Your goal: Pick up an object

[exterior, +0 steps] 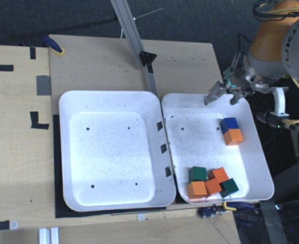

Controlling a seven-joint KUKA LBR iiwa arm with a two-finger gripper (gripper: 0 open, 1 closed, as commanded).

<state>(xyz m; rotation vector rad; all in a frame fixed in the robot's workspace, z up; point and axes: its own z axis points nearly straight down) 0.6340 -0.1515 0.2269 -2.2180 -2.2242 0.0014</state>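
blue block (pixel 229 122) touching orange block (pixel 233 136) in right bin (pixel 256 151), upper right; more blocks (pixel 210 182) clustered at near edge. gripper (pixel 222 94) above bin's far rim, fingers spread wide, holding nothing. left bin (pixel 70 151) alongside.

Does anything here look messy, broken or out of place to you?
Nothing looks broken or spilled. The blocks all sit inside the right bin: a blue block touching an orange block, and a jumbled cluster of green and orange ones, some tilted.
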